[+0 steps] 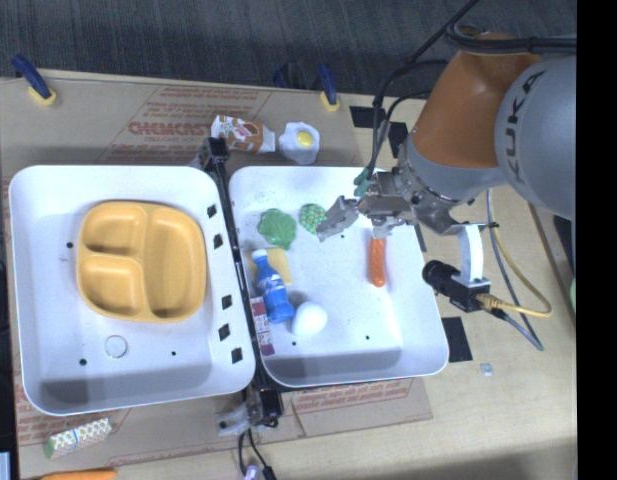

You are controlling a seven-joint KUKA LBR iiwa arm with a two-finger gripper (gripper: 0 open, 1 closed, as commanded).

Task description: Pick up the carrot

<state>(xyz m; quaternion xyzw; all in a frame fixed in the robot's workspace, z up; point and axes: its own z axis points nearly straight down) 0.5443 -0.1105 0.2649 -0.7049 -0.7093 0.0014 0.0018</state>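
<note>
Currently the carrot (376, 261) is lying in the right bin (418, 343), near its right wall, long axis running roughly up and down the view, well apart from the other items. The pincer (366, 216) is hanging just above the carrot's upper end; one finger (338, 218) is showing to the left as a grey wedge, and a second piece is sitting over the carrot's top, but the gap between them is not reading clearly, so I cannot tell whether the pincer is wide or narrow. Nothing is showing between the fingers, so the carrot is not being held. Judging by its look, the carrot is likely a light plastic toy: stiff, smooth, probably slippery, tapering toward one end. The best hold is looking like across the narrow width at mid-length, fingers closing from left and right, since a grip near the tip may be squeezing it out. To the left in the same bin are lying a green leafy piece (278, 228), a smaller green piece (312, 216), a blue bottle (273, 293) and a white egg (309, 319); none is crowding the carrot. The left bin (38, 368) is holding a yellow divided tray (143, 259). The carrot's upper end is being covered by the pincer body, and the arm (488, 108) is blocking the bin's upper right corner.
</note>
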